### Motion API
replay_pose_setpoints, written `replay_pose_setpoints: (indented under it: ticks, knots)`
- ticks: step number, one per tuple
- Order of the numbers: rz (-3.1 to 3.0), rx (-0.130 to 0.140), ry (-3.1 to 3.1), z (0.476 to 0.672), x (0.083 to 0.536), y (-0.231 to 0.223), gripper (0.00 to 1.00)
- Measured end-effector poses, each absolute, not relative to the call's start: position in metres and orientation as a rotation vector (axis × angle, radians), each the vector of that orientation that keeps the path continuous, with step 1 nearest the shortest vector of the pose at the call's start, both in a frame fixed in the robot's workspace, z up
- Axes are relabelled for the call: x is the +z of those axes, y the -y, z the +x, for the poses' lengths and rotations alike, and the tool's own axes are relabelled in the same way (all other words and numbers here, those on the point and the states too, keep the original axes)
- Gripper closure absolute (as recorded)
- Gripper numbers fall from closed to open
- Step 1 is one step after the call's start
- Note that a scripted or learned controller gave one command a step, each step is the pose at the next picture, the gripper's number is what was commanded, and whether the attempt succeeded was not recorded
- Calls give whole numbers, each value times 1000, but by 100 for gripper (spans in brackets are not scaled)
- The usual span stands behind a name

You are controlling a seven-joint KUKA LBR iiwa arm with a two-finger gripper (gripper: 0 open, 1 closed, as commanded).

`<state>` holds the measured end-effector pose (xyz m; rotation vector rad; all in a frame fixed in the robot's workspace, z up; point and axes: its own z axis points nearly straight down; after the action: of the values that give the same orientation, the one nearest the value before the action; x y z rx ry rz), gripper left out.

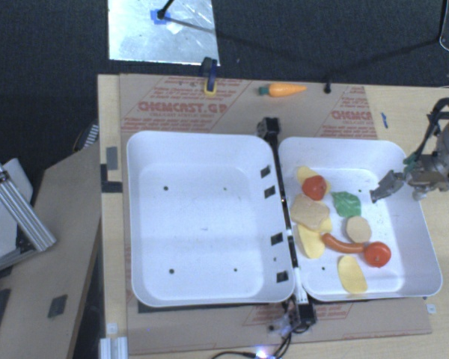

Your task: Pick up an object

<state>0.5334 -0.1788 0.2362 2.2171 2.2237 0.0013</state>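
The right bin holds several toy foods. Among them are a red tomato, a green leaf, a tan bread slice, a round tan piece, an orange sausage, a second red tomato and a yellow slice. My gripper reaches in from the right, over the bin's right half. It hangs just right of the green leaf and nothing shows in its grasp.
The left bin sits beside the right one, joined to it by black clips. A toy carrot and a yellow-blue clamp lie on the cardboard behind the bins. A silver sheet lies further back.
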Motion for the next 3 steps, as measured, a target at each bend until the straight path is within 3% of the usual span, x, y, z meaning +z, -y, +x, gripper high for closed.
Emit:
replay_pose_setpoints:
  ticks: [1, 2, 3]
  knots:
    - [2213, 10, -2230, 539, 82, 88, 0]
    - [2214, 4, -2225, 592, 85, 83, 0]
    - [2214, 5, -2224, 592, 96, 83, 100]
